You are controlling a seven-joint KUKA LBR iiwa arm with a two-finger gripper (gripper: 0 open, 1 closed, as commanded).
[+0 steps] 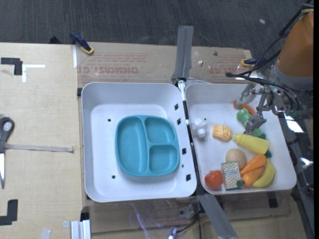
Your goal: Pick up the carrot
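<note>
One carrot lay in the lower right of the right bin, slanted between a pale round potato-like piece and a banana, just below a yellow bottle. A small printed box and a tomato sat to its left, a corn cob higher up. The gripper hung over the bin's upper right, above a green piece, well apart from the carrot; whether it was apart or together I cannot tell. The left bin held a teal divided plate. Cardboard lay behind the bins, pale wood with scissors at frame left, dark carpet across the top.
</note>
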